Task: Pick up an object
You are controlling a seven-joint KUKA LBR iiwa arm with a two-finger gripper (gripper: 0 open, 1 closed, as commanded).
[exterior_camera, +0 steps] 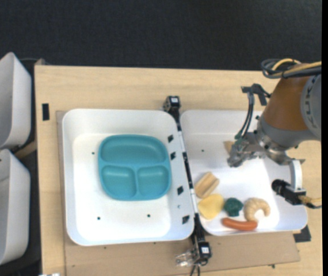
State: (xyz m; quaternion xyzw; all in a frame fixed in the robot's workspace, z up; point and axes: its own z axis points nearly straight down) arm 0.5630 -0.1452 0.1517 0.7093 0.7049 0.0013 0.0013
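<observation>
Over the right bin [210,125] on my desk [118,82], the arm [290,105] reaches in from the right edge, and its tool [237,154] hangs low above the bin's middle, toward the far half. From this slanted camera I cannot tell how the tool is set or whether it has anything in it; the tip is a dark, blurred cluster against the white floor. A small tan shape sits just beside the tool on its far side, possibly an object, though I cannot make it out.

Along the near edge of that bin I see the pickable things grouped together. A tan bread roll [206,183] lies by the divider between the bins, tilted. Just nearer to me is a yellow wedge [210,206], and beside it a small dark green piece [233,205]. A pale croissant-like pastry [256,207] sits toward the bin's near right corner. An orange-red sausage [239,224] lies lengthwise along the near wall, just in front of the green piece and the pastry. All of these are apart from the tool.

The left bin [77,223] holds a teal divided plate [134,167], lying flat near its centre.
</observation>
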